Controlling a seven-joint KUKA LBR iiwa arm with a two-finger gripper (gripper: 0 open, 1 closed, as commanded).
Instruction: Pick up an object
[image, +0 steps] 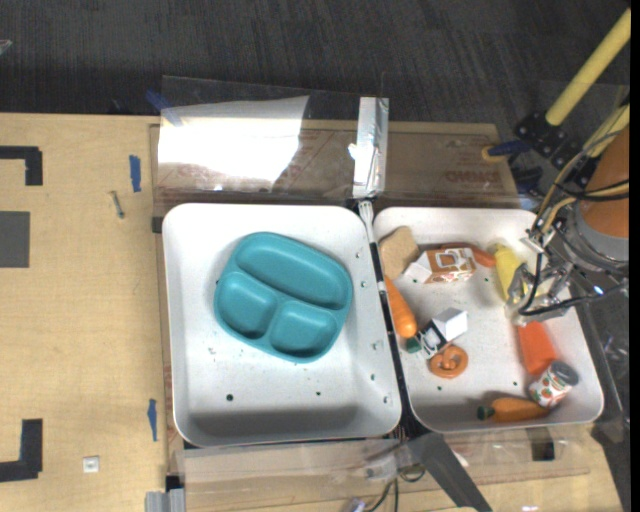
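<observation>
Toy carrot (512, 408) lies at the right bin (470, 415)'s near edge; the gripper (545, 285), its grasp unreadable among cables, hovers above a red block (536, 346), best approached vertically, clear of neighbours.

The grey arm (607, 215) enters at the right edge, its orange band showing near the top of the wrist (cables trail beside it). Its hand (535, 290) hangs low, pointing down and leftward, dark and indistinct.
</observation>
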